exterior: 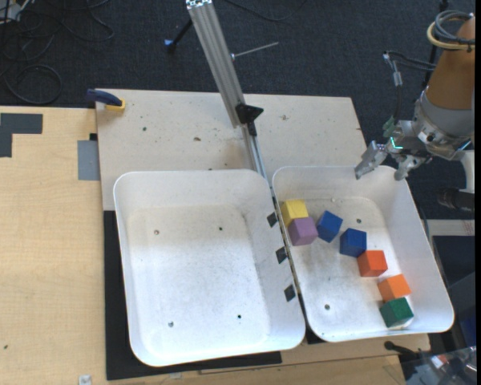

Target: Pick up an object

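Note:
Several small cubes lie in the right bin (423,239): a yellow cube (294,209) and a purple cube (302,230) against its left wall, two blue cubes (329,224) (353,241) near the middle, then a red-orange cube (372,262), an orange cube (394,286) and a green cube (397,312) toward the front right. My gripper (382,161) hangs above the bin's far right corner, fingers spread open with nothing between them, well clear of the cubes.
The left bin (144,215) sits beside the right one, with black clips (280,254) along the shared wall. A slanted aluminium post (221,62) rises behind the bins. A blue and yellow clamp (106,99) rests at the bench's far left corner.

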Controlling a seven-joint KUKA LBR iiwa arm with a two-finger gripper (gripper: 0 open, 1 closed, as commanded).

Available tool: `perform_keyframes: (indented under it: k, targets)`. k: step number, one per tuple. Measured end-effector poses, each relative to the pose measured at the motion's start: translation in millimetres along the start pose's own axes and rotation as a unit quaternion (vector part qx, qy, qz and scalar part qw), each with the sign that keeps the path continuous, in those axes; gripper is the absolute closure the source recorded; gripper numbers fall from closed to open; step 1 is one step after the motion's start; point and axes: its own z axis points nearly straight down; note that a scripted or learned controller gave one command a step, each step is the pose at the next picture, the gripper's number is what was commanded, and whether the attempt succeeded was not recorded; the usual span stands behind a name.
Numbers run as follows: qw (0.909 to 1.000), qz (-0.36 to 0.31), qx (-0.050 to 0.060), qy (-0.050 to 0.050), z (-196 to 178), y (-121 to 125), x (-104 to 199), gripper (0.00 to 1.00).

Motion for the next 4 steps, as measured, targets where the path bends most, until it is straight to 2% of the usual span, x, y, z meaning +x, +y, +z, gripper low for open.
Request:
perform_keyframes:
  k: [1, 4]
  targets:
    - [1.0, -0.002, -0.002, -0.001, -3.1, 1.0, 0.4, 0.0]
    - [1.0, -0.002, -0.002, -0.001, 135.8, 6.1, -0.2, 0.0]
